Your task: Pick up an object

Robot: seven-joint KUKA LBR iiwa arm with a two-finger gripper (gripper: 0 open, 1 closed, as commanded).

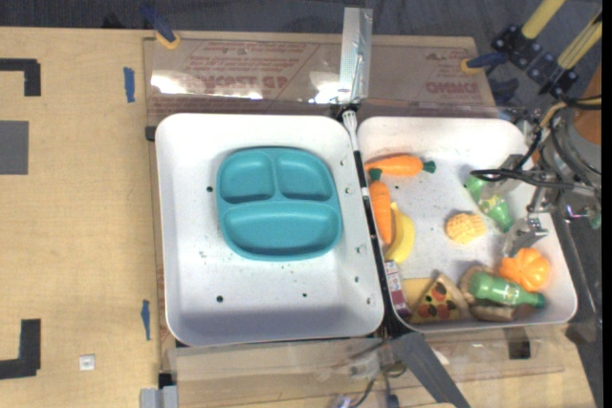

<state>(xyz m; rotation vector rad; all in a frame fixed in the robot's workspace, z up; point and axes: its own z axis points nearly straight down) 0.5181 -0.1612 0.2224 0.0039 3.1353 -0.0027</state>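
The orange pepper (528, 268), lower right of frame, is judged light, hard, slippery; its stem suits gripping. The end effector's (532, 223) state cannot be told.

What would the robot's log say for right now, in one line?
gripper: low in right bin | near orange pepper, corn | holding: unclear | left bin: teal plate

Both white bins, the left one (182, 205) and the right one (449, 143), look like smooth, slightly glossy moulded plastic, and the teal divided plate (279, 203) in the left bin has a matt, soft-looking plastic finish. The toy food at the right, such as the carrot (400, 166), banana (404, 239), corn cob (465, 227) and orange pepper (529, 268), looks like shiny plastic. The bench (76, 234) around them is pale, matt wood-like board, with a glossy clear sheet (249, 72) at upper centre.
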